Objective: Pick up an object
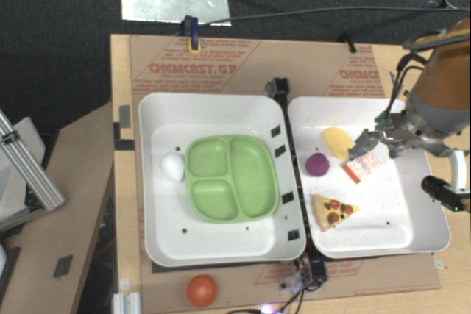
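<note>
Two shallow white bins are seen side by side on the bench (243, 59), which is covered by brown printed cardboard. In the left bin (158, 110) a green divided tray (231, 178) is laid near the middle, with a white egg-shaped object (173, 167) touching its edge at nine o'clock. In the right bin (423, 235) four small things are gathered in the left half: a yellow piece (337, 141) toward twelve o'clock, a purple ball (317, 164) just beside it at about seven o'clock, a red and white packet (363, 167) at three o'clock of the ball, and a pizza slice (333, 210) at six o'clock of the group, apart from the others. The arm (441, 92) is seen entering at three o'clock, its orange band above the grey wrist. The tool (360, 151) is lowered into the right bin, its tip directly over the upper end of the red and white packet and just beside the yellow piece at that piece's four o'clock. Whether the tool is spread or closed cannot be told, and no object is seen to be gripped by it. An orange ball (202, 290) is left on the bench outside the bins, at six o'clock of the left bin. A blue clamp (191, 31) is fixed to the far edge of the bench at twelve o'clock.
</note>
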{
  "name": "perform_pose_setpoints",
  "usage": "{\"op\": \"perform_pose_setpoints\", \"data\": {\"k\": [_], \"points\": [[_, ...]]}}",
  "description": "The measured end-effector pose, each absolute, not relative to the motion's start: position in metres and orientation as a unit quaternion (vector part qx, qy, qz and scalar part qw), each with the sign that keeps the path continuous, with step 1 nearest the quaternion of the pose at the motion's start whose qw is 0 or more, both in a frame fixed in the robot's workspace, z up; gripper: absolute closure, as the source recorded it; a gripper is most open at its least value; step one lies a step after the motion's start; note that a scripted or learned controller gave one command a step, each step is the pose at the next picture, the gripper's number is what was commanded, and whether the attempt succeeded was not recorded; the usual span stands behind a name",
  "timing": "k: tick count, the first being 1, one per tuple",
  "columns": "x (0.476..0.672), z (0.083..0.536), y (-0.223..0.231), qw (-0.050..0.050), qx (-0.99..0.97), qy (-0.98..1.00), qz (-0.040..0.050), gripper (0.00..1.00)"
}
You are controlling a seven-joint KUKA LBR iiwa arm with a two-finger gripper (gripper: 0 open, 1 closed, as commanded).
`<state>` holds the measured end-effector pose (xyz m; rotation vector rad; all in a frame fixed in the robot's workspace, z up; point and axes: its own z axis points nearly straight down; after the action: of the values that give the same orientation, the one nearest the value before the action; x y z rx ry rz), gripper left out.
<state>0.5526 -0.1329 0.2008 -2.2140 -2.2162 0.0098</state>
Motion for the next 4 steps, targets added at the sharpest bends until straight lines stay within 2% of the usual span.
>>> {"op": "perform_pose_setpoints", "data": {"k": [1, 2, 3, 4], "points": [[0.556, 0.207, -0.133, -0.001, -0.706, -0.708, -0.0005, 0.0], [0.556, 0.147, -0.125, 0.001, -0.706, -0.708, 0.0006, 0.0], [0.561, 0.09, -0.131, -0.002, -0.707, -0.708, -0.001, 0.0], [0.565, 0.09, -0.133, -0.005, -0.707, -0.707, -0.0022, 0.0]]}}
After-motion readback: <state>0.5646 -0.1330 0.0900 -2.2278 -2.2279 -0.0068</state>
